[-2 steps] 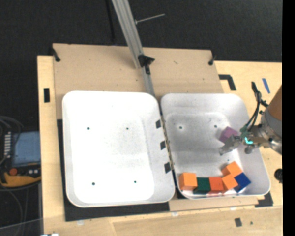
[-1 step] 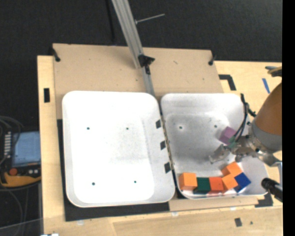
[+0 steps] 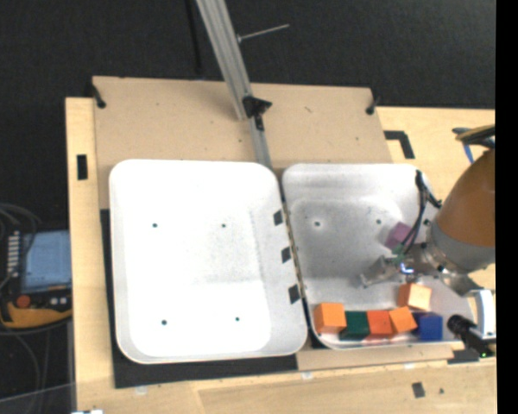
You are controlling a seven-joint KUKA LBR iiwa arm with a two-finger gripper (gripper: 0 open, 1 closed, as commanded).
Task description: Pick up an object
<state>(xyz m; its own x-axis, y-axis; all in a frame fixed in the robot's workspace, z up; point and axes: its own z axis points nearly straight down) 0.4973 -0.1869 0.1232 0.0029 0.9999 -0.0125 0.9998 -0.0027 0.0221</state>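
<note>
— Blocks, small coloured cubes, lie along the near edge of the right white bin [image 3: 345, 188], and you can count them: an orange wooden-looking cube [image 3: 331, 316] at the left end, a dark green cube [image 3: 356, 323] touching it, a second orange cube [image 3: 379, 322], a third orange block [image 3: 402, 319] tilted beside that, and a blue cube [image 3: 429, 326] at the right end.

— Which of them can you not read well?

— You will find a pale tan cube [image 3: 420, 297] just above the row, partly tucked under the grey arm with its orange band [image 3: 470, 210]. A small purple block [image 3: 400, 233] sits further back, its right side hidden by the arm and its cables. The arm itself is cut off at the right.

— And the jaws?

— You see the gripper [image 3: 388, 270] low inside the right bin, between the purple block and the row. Its jaws are blurred grey metal against the grey bin floor, so I cannot tell how far apart they stand or whether anything is in them.

— The other side?

— The left white bin [image 3: 121, 231] sits on the tan tabletop [image 3: 198, 119], touching the right one.
</note>
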